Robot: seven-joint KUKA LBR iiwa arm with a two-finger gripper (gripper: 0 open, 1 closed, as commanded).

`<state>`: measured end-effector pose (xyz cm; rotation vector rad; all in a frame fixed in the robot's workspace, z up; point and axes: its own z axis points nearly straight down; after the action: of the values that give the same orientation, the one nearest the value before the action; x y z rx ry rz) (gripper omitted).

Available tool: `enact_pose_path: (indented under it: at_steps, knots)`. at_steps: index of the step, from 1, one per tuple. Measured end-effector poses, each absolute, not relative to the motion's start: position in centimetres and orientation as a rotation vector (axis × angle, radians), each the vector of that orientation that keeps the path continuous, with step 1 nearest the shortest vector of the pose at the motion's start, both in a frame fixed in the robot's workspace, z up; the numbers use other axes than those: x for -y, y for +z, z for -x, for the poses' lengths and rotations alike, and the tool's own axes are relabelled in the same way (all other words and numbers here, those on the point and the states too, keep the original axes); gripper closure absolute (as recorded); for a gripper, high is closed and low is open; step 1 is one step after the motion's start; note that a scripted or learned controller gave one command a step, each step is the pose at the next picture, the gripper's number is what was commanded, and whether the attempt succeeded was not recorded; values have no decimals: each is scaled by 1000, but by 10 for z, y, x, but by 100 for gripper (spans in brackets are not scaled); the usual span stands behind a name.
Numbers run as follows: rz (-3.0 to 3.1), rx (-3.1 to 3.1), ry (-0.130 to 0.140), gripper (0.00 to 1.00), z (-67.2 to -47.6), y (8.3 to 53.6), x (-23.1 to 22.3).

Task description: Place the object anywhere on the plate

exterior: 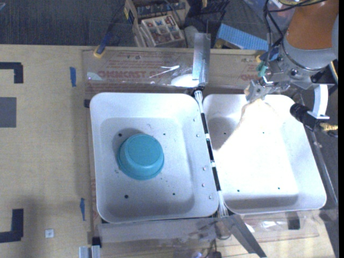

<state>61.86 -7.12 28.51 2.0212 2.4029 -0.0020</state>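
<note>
The two bins are white, the left bin with a few small dark dots on its floor, and the right bin very bright where the light falls. In the left bin lies a round thing of blue-green colour, without any pattern. The bench is pale yellow wood with black marks and short blue strips of tape. The arm is orange above and grey lower, and the gripper is grey metal with a small green part beside it.

Blue upturned bowl, left bin floor
</note>
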Motion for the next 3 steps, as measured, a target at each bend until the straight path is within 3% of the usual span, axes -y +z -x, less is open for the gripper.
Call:
enact_pose_path:
  at_steps: [2,3]
  knots:
    - [-2025,-2404,-2,100,-622,225,70]
    - [-1510,-2756,0,100,-601,216,27]
